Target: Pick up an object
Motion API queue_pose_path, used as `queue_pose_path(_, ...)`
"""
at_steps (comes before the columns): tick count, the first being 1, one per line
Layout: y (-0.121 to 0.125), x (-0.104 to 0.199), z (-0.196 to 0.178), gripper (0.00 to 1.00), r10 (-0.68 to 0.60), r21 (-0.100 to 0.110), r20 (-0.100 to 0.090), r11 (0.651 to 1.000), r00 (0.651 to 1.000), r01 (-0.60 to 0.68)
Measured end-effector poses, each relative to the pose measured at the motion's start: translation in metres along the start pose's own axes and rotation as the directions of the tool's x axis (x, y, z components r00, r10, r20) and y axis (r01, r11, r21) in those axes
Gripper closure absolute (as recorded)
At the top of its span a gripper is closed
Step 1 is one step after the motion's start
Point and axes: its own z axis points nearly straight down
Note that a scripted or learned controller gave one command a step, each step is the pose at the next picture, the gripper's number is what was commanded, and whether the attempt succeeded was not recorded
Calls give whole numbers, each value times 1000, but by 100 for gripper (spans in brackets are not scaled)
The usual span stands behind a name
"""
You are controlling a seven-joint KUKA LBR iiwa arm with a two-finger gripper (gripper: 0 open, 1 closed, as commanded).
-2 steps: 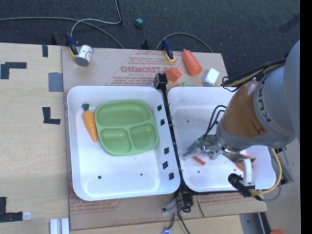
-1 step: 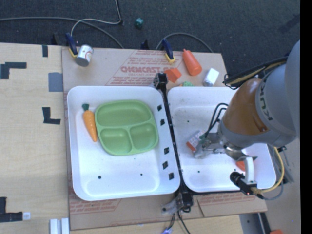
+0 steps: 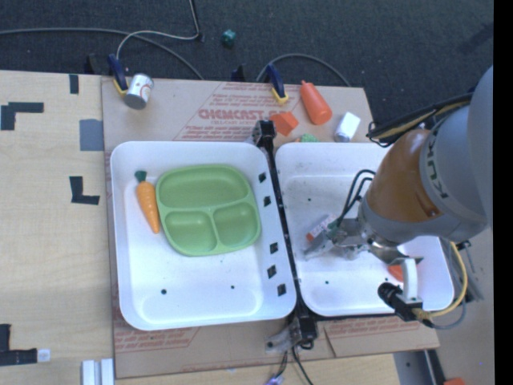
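End effector (image 3: 325,243) low in the right bin (image 3: 321,295), your arm (image 3: 425,191) reaching in from the right.

You have it down by a small reddish and grey object (image 3: 321,231) on the bin floor, likely lined up for a grasp. Whether it is open or gripping anything cannot be told; the wrist covers it. An orange piece (image 3: 395,272) peeks out from under the arm, mostly hidden. The left bin (image 3: 192,303) holds a green divided plate (image 3: 208,208) with a toy carrot (image 3: 147,204) just beside it.
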Motion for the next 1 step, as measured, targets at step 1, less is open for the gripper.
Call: queue_pose_path(1,56,3,10,0,-3,-1,-2,1000,1000,3)
